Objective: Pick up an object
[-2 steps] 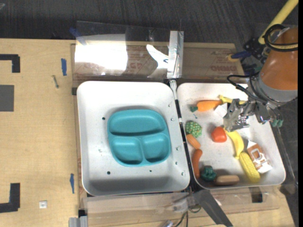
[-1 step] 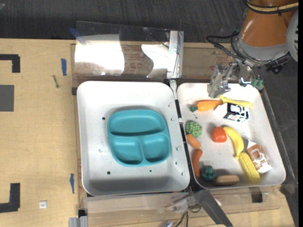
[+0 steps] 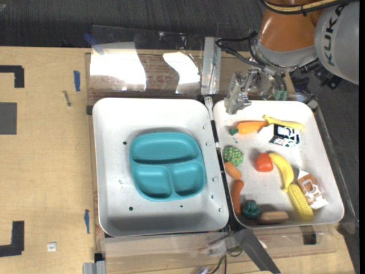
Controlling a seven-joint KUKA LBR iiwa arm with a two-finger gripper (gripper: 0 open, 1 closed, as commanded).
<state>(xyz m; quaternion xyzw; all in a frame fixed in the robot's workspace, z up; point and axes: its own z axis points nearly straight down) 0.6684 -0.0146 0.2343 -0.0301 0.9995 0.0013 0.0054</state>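
While the arm [image 3: 296, 21] is reaching in from 1 o'clock, everything is lying as follows:

Left bin [image 3: 108, 153]: sitting at 9 o'clock of the right bin, the two rims touching.
Right bin [image 3: 325, 153]: holding all the toy food.
Tray [image 3: 166, 164]: teal, three compartments, lying flat in the middle of the left bin.
Gripper [image 3: 242, 99]: hanging over the right bin's 11 o'clock corner, nothing showing between the fingers; how wide they are standing I cannot tell.
Banana [image 3: 283, 170]: lying near the right bin's centre, its upper end touching the tomato.
Corn [image 3: 300, 201]: lying at 5 o'clock of the banana, touching its lower end.
Carrot [image 3: 251, 128]: lying at 6 o'clock of the gripper, apart from it.
Sausage [image 3: 236, 194]: lying along the bin's 8 o'clock wall.
Tomato [image 3: 263, 162]: sitting at 9 o'clock of the banana.
Broccoli [image 3: 232, 154]: sitting at 9 o'clock of the tomato, near the left wall.
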